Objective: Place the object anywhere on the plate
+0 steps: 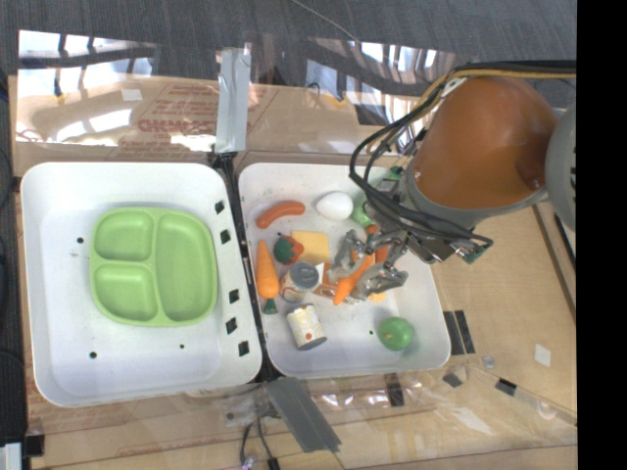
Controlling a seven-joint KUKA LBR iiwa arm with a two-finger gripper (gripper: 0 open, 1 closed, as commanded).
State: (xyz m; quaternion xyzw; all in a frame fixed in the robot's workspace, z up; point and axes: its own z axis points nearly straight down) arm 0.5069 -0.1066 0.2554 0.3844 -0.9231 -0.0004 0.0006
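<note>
Grey arm (480,145) reaches down over right bin (426,346); gripper (364,267) grasps orange carrot (350,280).

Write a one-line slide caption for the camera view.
KUKA arm's claw down among toy foods in the right bin, over an orange carrot piece; the green divided plate waits in the left bin.

The scene was evenly and brightly lit from above. Strong glare was seen on the clear sheeting (127,106) in the upper left of the frame, where window-like reflections were mirrored. The white bins (49,262) were rendered nearly washed out, with only soft shadows along their rims. Slight softness was noted throughout, and fine detail was lost.
</note>
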